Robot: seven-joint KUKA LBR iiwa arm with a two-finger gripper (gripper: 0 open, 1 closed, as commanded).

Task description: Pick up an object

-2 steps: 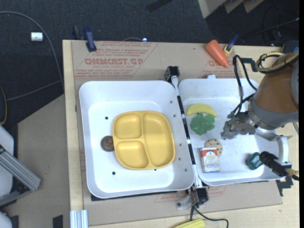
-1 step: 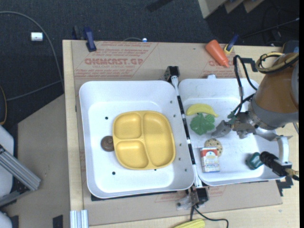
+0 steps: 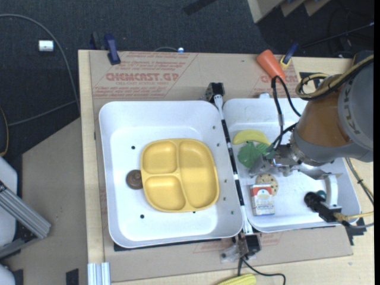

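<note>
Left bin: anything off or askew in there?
Slightly. The yellow divided plate sits rotated, not square to the left bin walls, and a small brown round object lies tucked against its left edge. No spill or damage visible.

Yellow tray [image 3: 178, 176] fills left bin [image 3: 113, 129].

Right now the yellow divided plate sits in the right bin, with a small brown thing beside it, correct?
Not quite. The camera view shows the yellow divided plate in the left bin, not the right one. The small brown thing does lie beside it, at its left edge.
</note>
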